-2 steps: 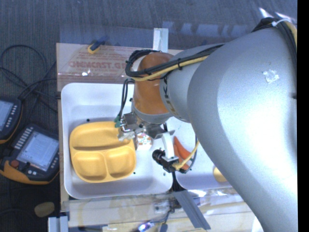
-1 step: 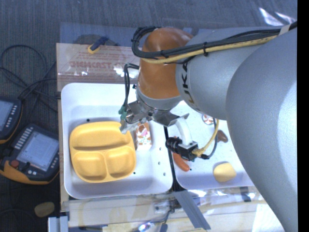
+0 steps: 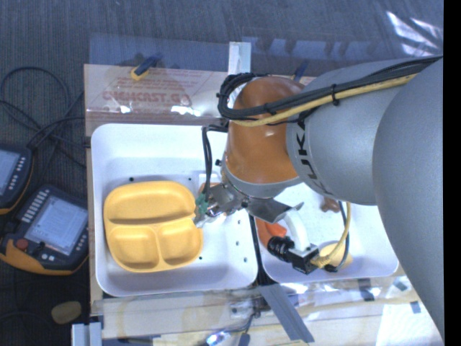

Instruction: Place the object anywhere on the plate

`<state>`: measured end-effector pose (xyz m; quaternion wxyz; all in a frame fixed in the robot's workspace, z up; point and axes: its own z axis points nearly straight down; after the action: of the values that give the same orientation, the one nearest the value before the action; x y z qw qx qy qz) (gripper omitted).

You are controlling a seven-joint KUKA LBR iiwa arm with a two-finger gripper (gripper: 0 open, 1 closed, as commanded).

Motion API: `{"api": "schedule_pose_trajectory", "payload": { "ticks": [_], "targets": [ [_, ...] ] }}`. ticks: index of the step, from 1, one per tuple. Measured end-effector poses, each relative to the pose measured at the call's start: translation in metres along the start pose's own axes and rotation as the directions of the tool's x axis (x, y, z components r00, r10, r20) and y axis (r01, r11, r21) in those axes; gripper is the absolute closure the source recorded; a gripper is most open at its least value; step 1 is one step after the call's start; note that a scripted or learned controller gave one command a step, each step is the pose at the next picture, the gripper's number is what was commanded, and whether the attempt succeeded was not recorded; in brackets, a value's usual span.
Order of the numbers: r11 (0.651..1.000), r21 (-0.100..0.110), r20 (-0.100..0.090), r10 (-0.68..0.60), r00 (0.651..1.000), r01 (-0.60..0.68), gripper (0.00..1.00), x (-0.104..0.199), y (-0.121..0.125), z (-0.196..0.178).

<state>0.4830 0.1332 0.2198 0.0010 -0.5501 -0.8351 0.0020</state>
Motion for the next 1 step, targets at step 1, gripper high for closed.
{"api": "schedule_pose_trajectory", "payload": {
  "ticks": [1],
  "targets": [
    [0.981,-0.018,0.003,-0.193,0.981,0.193,1.0,0.0099,0.0096,0.1202]
  ]
}}
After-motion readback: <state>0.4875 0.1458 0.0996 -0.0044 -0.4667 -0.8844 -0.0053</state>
